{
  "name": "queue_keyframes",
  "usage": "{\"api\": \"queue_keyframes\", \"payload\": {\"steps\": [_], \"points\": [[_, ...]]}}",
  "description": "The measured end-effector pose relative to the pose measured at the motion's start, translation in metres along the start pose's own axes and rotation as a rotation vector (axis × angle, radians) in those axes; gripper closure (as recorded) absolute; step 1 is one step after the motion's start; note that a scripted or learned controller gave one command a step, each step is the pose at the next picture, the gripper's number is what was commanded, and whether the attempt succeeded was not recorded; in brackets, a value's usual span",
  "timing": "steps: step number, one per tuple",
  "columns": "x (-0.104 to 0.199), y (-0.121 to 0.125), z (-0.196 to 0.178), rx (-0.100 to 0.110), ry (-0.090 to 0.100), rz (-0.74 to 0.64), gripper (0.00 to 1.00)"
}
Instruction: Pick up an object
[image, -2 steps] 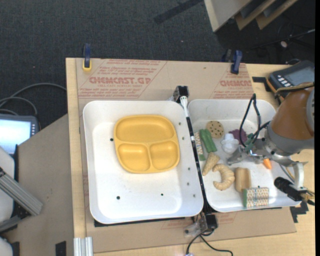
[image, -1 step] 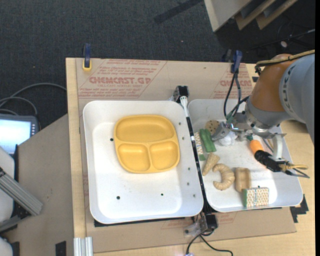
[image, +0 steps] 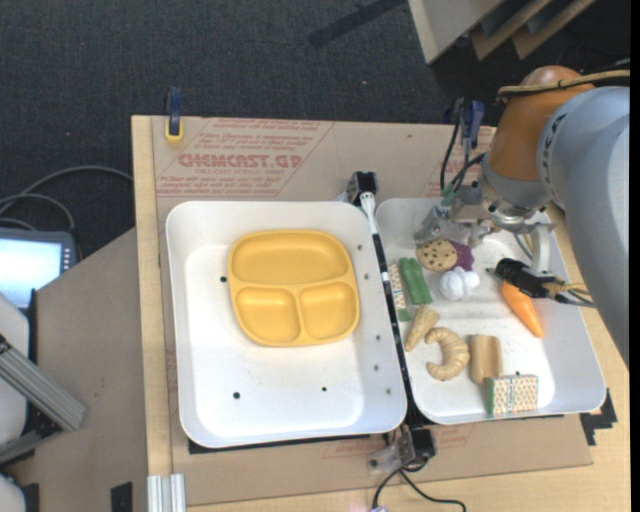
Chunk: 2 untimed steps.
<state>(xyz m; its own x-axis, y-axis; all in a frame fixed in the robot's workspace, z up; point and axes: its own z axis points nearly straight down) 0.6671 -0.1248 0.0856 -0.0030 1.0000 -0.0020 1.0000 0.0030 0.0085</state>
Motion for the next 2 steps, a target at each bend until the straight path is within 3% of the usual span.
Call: {"api": "queue_keyframes", "payload": {"steps": [1,2], "points": [[0.0192,-0.0496,-0.0007,0.010,0.002,0.005,0.00],[0.0187,-0.0474,-0.0104,0.005,0.001,0.004,1.00]]}}
